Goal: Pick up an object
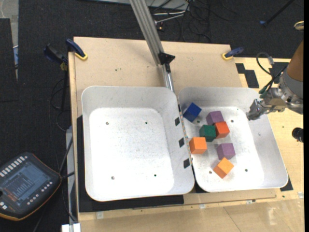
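Note:
Several small cubes lie in the right bin (270, 163): a blue one (192, 112) near its top left, a purple one (215, 117), a green one (208, 132), a red-orange one (222, 129), an orange one (198, 145), another purple one (225, 151) and an orange one (223, 167) nearest the front. My gripper (254, 111) hangs over the right bin's upper right rim, well to the right of the cubes, with nothing seen between its fingers.
The left bin (96, 105) sits beside the right one. A slanted metal pole (147, 25) runs down from the top to the gap between the bins. Clamps (77, 50) hold the wooden board's back corners. A pendant (24, 185) lies at lower left.

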Tool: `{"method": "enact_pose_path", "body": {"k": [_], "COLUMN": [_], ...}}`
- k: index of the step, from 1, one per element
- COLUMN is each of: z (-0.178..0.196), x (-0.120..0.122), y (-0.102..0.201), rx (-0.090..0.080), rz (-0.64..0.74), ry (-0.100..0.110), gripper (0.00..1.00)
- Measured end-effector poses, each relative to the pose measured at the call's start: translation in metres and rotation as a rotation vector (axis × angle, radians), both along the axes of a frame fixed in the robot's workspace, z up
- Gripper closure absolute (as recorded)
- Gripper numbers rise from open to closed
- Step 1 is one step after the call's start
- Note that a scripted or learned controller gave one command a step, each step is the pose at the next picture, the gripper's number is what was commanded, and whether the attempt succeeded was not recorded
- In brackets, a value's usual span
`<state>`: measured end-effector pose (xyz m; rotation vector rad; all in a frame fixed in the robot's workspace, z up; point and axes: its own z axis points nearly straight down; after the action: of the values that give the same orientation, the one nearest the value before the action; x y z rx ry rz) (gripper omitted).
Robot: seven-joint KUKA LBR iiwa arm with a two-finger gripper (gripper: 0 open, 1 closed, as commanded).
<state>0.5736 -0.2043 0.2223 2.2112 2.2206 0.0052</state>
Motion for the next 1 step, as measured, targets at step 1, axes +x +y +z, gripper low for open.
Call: {"method": "enact_pose_path", "body": {"k": [1], "z": [0.0293], "x": [0.0012], "y": [0.0], "rx": [0.001], "rz": [-0.001], "ry": [0.003], "gripper": [1.0]}}
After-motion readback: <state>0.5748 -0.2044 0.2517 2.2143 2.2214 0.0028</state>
